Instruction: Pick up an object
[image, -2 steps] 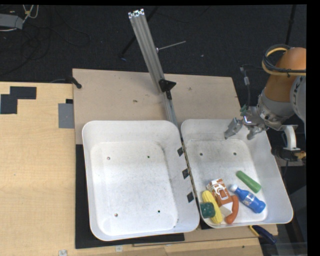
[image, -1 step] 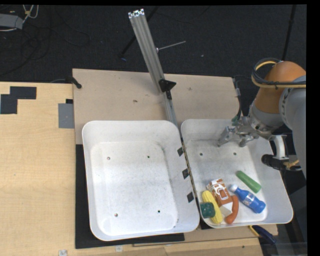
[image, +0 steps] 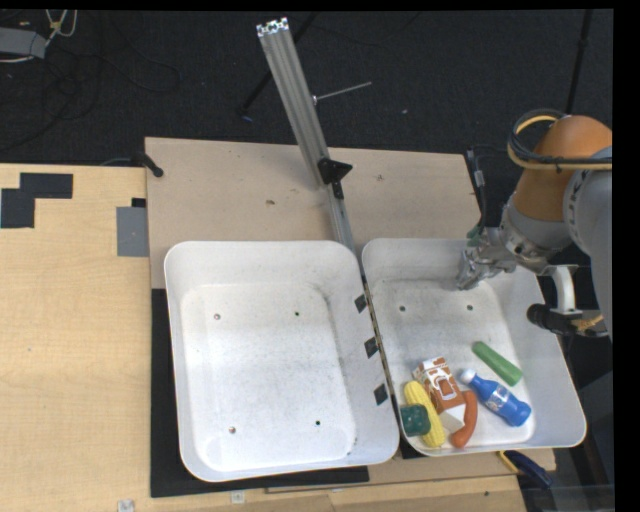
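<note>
Toys lie clustered in the near part of the right bin: a green cylinder, a blue bottle, a yellow corn cob with a green end, an orange-and-white box and an orange sausage shape. My gripper hangs over the far right part of that bin, well behind the toys. Nothing shows between its fingertips, and it sits clear of every toy.
The left bin lies beside the right one, with black clips along the shared edge. A slanted aluminium rail rises behind the bins. The arm's orange band and grey body stand at the right.
</note>
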